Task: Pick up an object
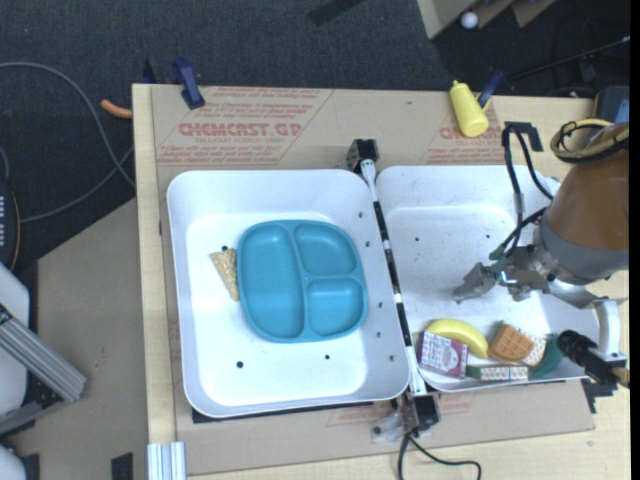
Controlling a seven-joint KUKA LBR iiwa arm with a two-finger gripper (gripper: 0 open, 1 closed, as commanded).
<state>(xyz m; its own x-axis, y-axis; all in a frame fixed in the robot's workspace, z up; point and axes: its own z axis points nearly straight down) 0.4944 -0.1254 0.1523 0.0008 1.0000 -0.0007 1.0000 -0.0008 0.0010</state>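
banana [457, 334] lies in the right bin [440, 208], near its front edge, long axis running left to right across the view. it touches a small printed box [442, 354] at its front left, and a waffle-like piece [511, 344] sits just to its right. the gripper [478, 284] hangs above and slightly right of the banana, apart from it; its fingers look spread and nothing sits between them. reaching the banana likely means moving toward the front edge and a little left. a blue tray [300, 278] rests in the left bin [200, 218].
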